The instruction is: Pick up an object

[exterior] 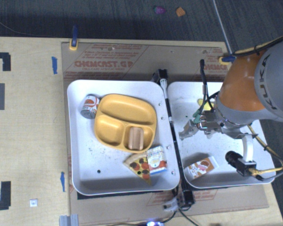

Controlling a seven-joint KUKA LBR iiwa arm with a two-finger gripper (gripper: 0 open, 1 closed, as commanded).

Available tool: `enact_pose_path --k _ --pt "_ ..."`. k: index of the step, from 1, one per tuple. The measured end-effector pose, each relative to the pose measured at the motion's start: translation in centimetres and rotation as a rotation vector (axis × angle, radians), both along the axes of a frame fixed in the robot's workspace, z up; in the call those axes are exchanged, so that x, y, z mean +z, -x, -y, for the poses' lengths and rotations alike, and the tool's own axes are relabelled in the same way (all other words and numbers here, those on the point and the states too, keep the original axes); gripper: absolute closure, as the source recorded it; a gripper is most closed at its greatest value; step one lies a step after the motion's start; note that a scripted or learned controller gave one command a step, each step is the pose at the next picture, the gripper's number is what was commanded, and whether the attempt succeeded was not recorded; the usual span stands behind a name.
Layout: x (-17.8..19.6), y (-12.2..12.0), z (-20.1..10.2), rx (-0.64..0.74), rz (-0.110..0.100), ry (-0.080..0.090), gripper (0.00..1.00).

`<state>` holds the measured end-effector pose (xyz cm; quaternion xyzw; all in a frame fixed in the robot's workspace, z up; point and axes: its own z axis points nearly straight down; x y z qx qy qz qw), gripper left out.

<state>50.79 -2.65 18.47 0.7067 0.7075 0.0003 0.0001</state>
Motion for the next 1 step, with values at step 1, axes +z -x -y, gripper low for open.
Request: enact_pose_path --k 1 --pt "-8.97 1.60 6.03 -0.001 0.001 0.001 0.00"
